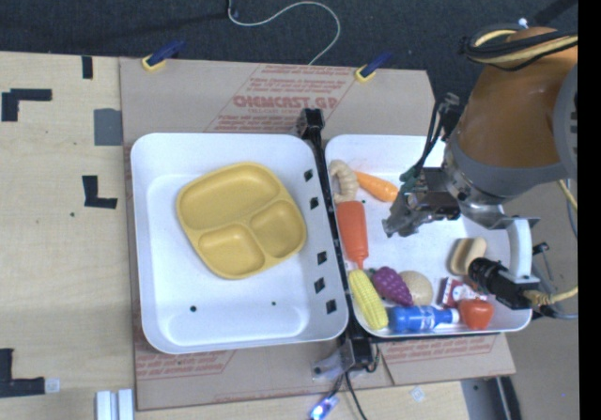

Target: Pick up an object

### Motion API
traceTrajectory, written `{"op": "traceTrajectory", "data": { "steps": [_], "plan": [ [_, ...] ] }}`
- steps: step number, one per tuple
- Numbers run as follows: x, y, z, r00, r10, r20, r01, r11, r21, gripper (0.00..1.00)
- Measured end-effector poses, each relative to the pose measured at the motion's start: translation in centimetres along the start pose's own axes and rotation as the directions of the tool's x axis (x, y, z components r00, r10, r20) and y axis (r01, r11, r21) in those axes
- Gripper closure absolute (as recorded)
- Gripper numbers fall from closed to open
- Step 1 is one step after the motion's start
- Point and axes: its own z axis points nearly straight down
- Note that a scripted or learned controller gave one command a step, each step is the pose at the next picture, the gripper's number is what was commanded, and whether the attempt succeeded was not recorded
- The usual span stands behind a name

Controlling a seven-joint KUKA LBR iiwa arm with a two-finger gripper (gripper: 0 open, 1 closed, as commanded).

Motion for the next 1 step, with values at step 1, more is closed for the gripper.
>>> {"op": "traceTrajectory", "data": {
  "steps": [1],
  "plan": [
    [5.18,0.10,-9.82,1.000,-0.011,-0.003,0.011,1.000,-0.011,1.00]
  ]
}}
